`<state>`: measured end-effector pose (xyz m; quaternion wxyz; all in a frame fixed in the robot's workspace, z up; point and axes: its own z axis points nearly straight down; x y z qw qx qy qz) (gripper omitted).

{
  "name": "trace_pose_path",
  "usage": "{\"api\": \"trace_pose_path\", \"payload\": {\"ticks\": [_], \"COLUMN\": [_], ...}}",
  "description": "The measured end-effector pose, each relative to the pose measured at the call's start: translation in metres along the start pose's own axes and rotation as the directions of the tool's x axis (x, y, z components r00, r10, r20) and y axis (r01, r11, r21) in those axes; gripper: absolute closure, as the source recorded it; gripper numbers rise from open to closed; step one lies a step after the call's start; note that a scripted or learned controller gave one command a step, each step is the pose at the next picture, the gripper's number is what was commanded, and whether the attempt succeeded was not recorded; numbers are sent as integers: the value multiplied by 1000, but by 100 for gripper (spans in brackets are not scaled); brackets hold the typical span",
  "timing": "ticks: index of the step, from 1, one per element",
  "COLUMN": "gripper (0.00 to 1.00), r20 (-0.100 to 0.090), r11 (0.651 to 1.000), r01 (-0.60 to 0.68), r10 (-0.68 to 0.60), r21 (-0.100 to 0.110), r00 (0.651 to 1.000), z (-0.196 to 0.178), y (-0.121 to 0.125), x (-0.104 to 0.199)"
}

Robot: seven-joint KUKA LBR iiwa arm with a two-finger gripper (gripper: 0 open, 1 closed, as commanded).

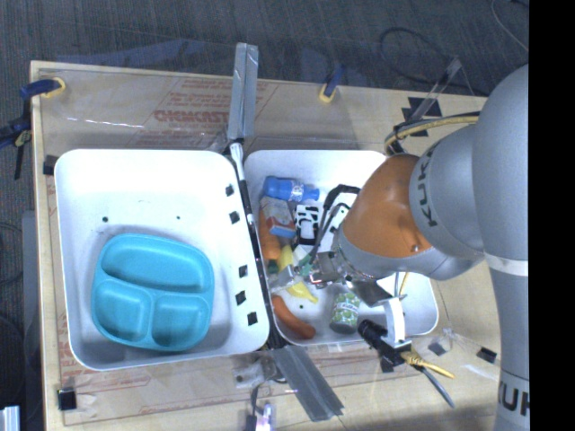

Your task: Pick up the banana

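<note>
The grey KUKA arm with its orange wrist band reaches in from three o'clock and hangs low over the right-hand shallow white bin, its wrist covering much of that bin's middle. The gripper sits at the seven o'clock end of the orange band, down among the clutter; the wrist hides its tip, so I cannot tell how the jaws stand or whether anything lies between them. The yellow curved banana shows as small patches of yellow just at the gripper's six o'clock side, near the middle of the right bin, partly hidden by the gripper body; another yellow patch lies at the gripper's nine o'clock side, and I cannot tell whether it belongs to the same fruit. At the banana's seven o'clock lies an orange-brown sausage-shaped item against the bin's lower wall. At its three o'clock stands a small green-patterned can. Toward twelve o'clock in that bin rests a blue plastic bottle-like item, with a black-and-white patterned item just beside it. The left-hand shallow white bin holds a turquoise plastic divided tray, lying in its six o'clock half. Both bins rest side by side on the pale wooden bench.
</note>
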<state>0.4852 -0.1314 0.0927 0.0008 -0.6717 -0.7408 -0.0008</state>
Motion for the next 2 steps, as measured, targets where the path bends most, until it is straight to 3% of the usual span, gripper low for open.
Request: {"api": "trace_pose_path", "payload": {"ticks": [1,2], "gripper": [100,100], "r20": [0,3], "r11": [1000,998], "r01": [4,55], "r10": [-4,-55], "r21": [-1,-1], "r00": [1000,998], "z": [-10,-169], "y": [1,38], "x": [-1,35]}}
